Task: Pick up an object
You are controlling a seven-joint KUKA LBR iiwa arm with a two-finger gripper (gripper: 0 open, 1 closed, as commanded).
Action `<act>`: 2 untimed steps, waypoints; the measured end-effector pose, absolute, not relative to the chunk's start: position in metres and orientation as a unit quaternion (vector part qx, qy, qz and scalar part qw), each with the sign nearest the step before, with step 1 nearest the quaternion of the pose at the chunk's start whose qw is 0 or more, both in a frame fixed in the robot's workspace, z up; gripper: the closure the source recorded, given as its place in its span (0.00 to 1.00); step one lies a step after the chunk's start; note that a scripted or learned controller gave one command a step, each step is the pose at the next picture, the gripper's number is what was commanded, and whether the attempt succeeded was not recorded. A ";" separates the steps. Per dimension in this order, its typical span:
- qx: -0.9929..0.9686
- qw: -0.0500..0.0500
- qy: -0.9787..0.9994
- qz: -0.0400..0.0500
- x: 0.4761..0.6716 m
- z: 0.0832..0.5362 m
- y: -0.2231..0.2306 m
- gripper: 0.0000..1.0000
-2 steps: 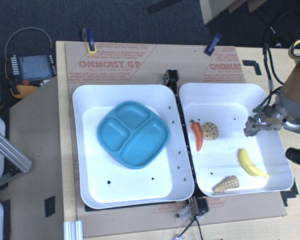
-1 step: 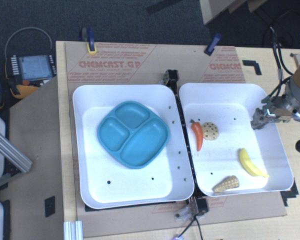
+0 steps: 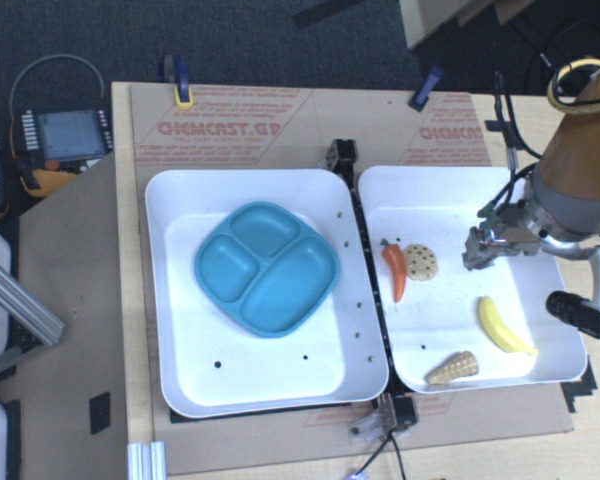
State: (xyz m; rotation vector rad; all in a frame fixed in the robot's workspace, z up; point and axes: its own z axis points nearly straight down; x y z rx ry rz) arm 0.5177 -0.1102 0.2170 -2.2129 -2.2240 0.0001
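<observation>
Your pincer [image 3: 492, 245] hangs over the right bin [image 3: 450, 183], toward its right side; you can't tell whether it's open or closed, and nothing shows in its grip. In that bin you have a carrot [image 3: 395, 271] at the left wall, a cookie [image 3: 419, 261] touching its right side, a banana [image 3: 503, 326] near-right, just below the pincer, and a cone [image 3: 453, 369] at the near edge. All four lie on the bin floor, apart from the pincer. The left bin [image 3: 180, 358] holds a blue plate [image 3: 267, 267], three compartments, roughly centred. Both bins sit on the table [image 3: 280, 113].
</observation>
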 end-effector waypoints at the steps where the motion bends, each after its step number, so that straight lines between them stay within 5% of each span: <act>1: -0.705 0.002 -0.709 0.000 0.512 0.208 -0.055 1.00; 2: -0.705 0.002 -0.709 0.000 0.504 0.201 -0.005 1.00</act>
